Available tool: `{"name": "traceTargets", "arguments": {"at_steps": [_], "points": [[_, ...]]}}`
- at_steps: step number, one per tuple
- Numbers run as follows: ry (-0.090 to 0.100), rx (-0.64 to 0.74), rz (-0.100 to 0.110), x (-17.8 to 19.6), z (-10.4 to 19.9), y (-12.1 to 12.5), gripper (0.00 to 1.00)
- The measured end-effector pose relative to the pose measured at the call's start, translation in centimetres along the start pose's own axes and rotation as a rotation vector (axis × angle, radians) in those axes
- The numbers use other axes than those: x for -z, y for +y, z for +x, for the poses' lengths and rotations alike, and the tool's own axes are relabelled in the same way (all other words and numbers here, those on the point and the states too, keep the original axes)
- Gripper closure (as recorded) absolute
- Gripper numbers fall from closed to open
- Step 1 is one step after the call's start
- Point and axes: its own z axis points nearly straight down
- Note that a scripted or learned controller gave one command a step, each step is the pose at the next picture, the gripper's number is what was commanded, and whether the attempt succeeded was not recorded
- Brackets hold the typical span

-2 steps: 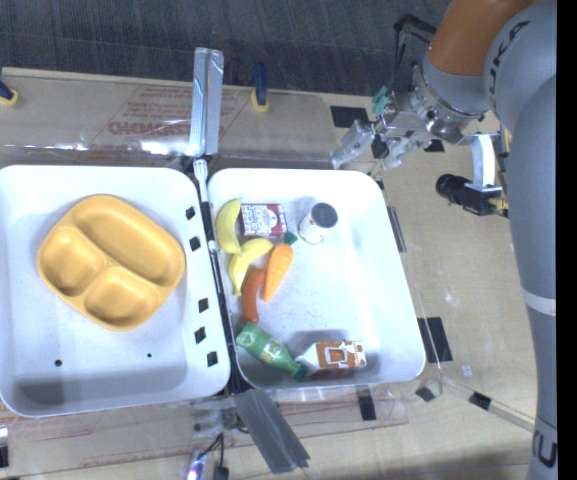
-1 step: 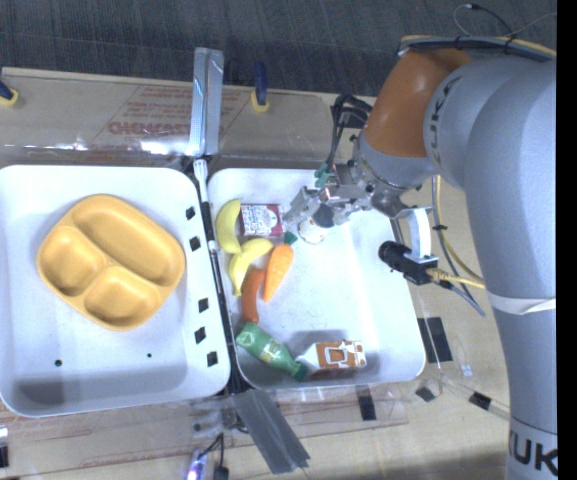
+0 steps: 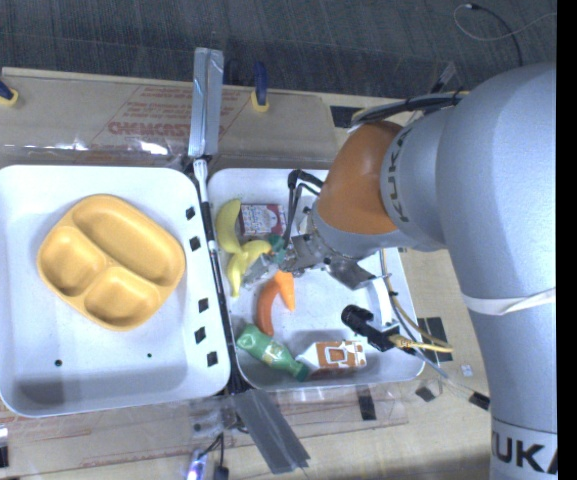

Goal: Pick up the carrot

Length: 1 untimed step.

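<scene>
The carrot [image 3: 284, 289] is a short orange cone in the middle of the right bin [image 3: 403, 368]. It points up towards my gripper [image 3: 293, 260], which hangs right over its upper end. The wrist and its orange band hide where the gripper meets the carrot, so contact cannot be judged. A second, curved orange piece [image 3: 265, 313] lies just to the lower left of the carrot.
Two yellow bananas [image 3: 236, 246] and a red-and-white packet [image 3: 260, 216] lie left of and above the gripper. A green bottle [image 3: 268, 352] and an orange carton [image 3: 340, 355] sit by the near wall. The left bin [image 3: 18, 368] holds a yellow divided tray [image 3: 110, 259].
</scene>
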Motion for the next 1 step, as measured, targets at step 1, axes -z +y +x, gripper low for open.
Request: {"name": "traceTargets", "arguments": {"at_steps": [1], "points": [[-0.001, 0.006, 0.002, 0.89, -0.01, 0.01, 1.0]]}}
